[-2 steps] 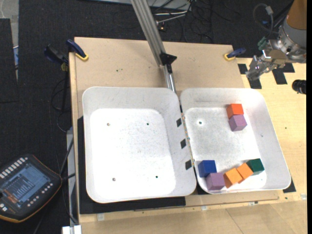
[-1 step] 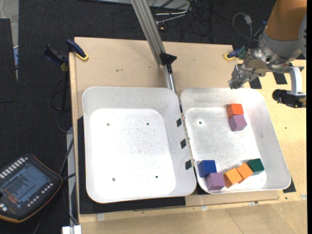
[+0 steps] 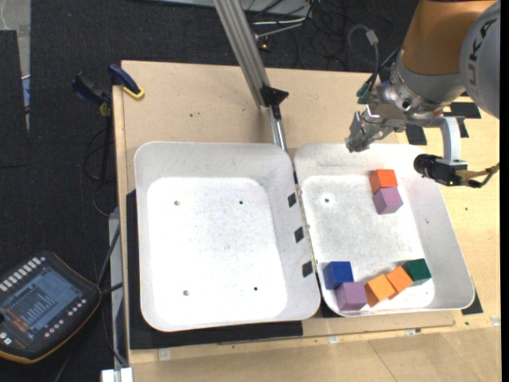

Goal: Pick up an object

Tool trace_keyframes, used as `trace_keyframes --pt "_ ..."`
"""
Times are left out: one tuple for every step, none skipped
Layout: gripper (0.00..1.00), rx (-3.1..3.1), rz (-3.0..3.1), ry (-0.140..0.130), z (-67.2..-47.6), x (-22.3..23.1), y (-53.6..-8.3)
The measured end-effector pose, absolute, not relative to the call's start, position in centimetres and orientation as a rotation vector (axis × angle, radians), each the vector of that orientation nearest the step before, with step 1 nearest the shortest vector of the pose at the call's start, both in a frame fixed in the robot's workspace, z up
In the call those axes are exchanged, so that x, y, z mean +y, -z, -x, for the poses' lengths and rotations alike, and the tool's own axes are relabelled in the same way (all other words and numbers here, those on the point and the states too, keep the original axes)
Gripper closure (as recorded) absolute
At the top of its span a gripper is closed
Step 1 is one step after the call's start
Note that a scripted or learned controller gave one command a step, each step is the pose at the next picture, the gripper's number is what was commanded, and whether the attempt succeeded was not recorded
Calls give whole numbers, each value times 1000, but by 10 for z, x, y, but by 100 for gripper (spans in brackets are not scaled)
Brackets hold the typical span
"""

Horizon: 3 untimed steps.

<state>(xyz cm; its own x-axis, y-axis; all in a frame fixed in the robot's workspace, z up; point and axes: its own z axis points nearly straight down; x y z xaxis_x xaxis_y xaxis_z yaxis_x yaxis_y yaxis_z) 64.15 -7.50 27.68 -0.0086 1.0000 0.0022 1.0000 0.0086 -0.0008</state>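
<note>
Tool (image 3: 359, 138) tips blur together above the right bin (image 3: 445, 237).

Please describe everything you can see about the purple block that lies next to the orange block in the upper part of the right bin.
The small purple cube-shaped block looks solid and matte, with plain faces and crisp edges. It rests flat on the speckled floor of the shallow white right bin, turned slightly askew to the bin walls. Its upper edge appears to touch the small orange cube-shaped block just above it. Nothing else is in contact with it; the arm's hand hovers above and to the left, apart from it.
</note>
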Motion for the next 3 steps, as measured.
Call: trace_keyframes --pt "100 -2229 2210 1 -623 -22 -276" --pt "100 -2229 2211 0 -618 31 -270" --pt "100 -2229 2210 -1 -603 82 -264"
